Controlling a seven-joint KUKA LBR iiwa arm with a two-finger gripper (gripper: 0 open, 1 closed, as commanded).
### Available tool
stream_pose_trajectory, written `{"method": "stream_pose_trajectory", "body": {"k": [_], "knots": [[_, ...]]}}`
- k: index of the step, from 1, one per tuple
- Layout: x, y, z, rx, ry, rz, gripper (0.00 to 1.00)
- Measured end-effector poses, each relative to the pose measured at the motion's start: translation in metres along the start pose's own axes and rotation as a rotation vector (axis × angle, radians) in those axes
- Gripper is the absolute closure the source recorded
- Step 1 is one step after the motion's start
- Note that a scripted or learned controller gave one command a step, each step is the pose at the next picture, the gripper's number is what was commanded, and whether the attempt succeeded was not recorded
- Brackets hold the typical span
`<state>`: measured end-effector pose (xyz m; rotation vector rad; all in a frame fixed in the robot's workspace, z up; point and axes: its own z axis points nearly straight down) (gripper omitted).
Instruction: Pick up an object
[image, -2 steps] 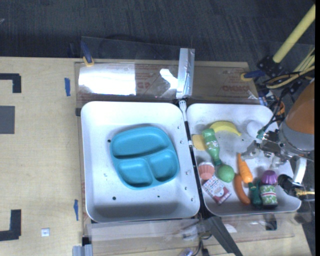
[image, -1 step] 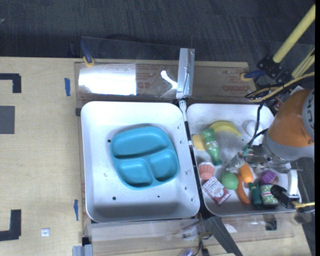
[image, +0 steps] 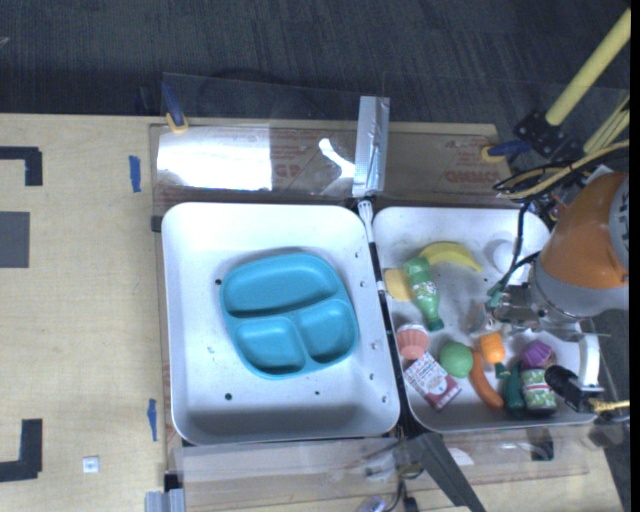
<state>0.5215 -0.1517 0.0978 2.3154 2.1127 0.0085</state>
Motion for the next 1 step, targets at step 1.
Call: {"method": "stream_pose_trajectory", "body": {"k": [1], "knots": [[0.0817,0.0188,-0.0995,0.006,0.002,0.149,1.00]]}}
